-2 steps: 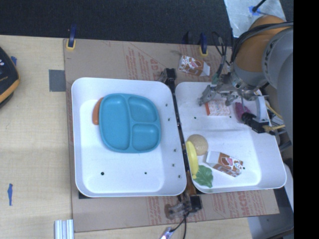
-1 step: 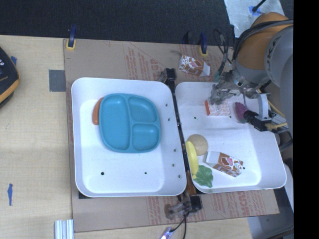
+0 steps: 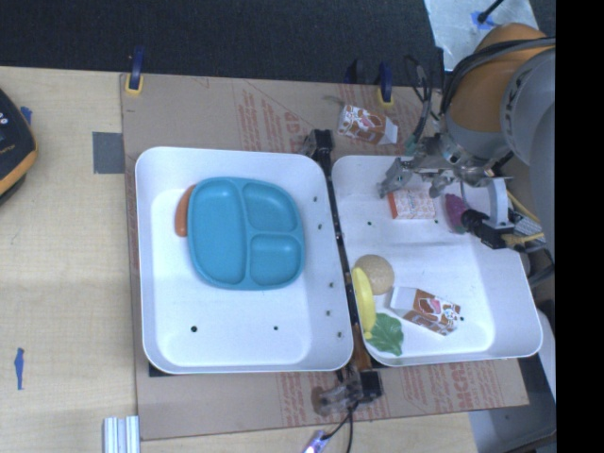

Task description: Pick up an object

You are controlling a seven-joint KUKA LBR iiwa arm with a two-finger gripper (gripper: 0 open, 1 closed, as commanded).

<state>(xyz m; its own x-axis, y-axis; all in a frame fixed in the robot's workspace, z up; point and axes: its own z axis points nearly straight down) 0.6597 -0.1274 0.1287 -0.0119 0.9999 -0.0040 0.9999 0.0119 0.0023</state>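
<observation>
Pincer [image 3: 415,176] low over the far end of the right bin [image 3: 510,333]; pickup not yet shown complete.
Its grip state cannot be told; a small red-and-white packet [image 3: 413,204] lies directly beneath, possibly touched. Nearer in the bin lie a banana [image 3: 362,295], round bun [image 3: 377,272], green toy [image 3: 385,334] and snack pack [image 3: 427,310], unobstructed. Left bin [image 3: 170,333] holds a blue plate [image 3: 247,231].

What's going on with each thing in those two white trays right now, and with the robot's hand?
Blue divided plate: flat in the left bin, right way up.
Orange item: tucked partly under the plate's left edge.
Banana: lying by the right bin's left wall.
Snack packet: lying flat.
Hand: over the right bin's far end.
</observation>
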